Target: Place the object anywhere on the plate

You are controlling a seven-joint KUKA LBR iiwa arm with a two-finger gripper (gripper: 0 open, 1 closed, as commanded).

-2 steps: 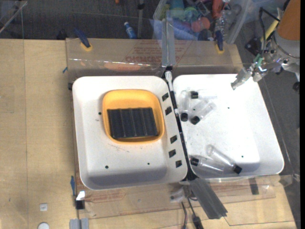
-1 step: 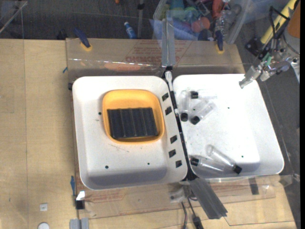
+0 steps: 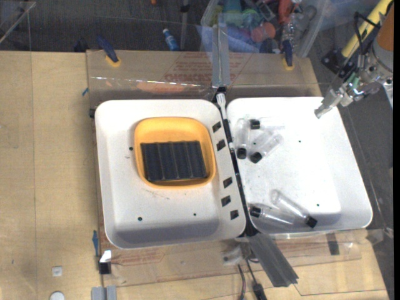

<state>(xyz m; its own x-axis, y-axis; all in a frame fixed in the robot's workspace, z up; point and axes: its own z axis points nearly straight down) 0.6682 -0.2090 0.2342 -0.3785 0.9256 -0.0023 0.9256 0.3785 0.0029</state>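
Note:
An orange-yellow plate (image 3: 145,132) lies in the left white bin (image 3: 119,217). A dark ridged rectangular block (image 3: 174,160) rests flat on its middle. In the right bin (image 3: 350,186) lie several clear plastic tubes with black caps: a cluster near the divider (image 3: 265,144) and two at the front (image 3: 284,210). My gripper (image 3: 329,103) hangs over the right bin's back right corner, well away from the tubes and far from the plate. It is small and blurred here, and I see nothing held in it.
A slotted black divider (image 3: 226,164) runs between the two bins. A clear box of colourful toys (image 3: 262,8) stands behind the bench. Cables and a yellow part (image 3: 365,27) crowd the upper right by the arm.

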